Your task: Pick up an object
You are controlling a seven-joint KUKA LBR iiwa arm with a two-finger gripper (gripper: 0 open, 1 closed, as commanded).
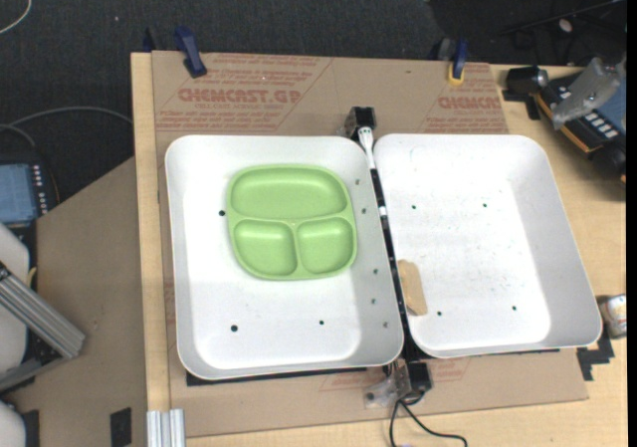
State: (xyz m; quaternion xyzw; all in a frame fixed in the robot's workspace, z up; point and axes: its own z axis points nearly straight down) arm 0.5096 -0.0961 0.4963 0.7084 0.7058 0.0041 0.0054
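Note:
A light green divided plate point(292, 221) with three compartments lies flat in the left white bin point(199, 326), toward its upper middle. The right white bin point(498, 316) sits beside it, its floor bare apart from small dark specks. At the far right edge of the camera view, part of the robot's grey and orange hardware point(587, 107) rests off the bench.
The bins rest on a brown cardboard sheet point(269, 87) held by blue clamps point(189, 52) at the back. A strip of brown tape point(411, 288) sits on the rim between the bins. Cables run at the front edge.

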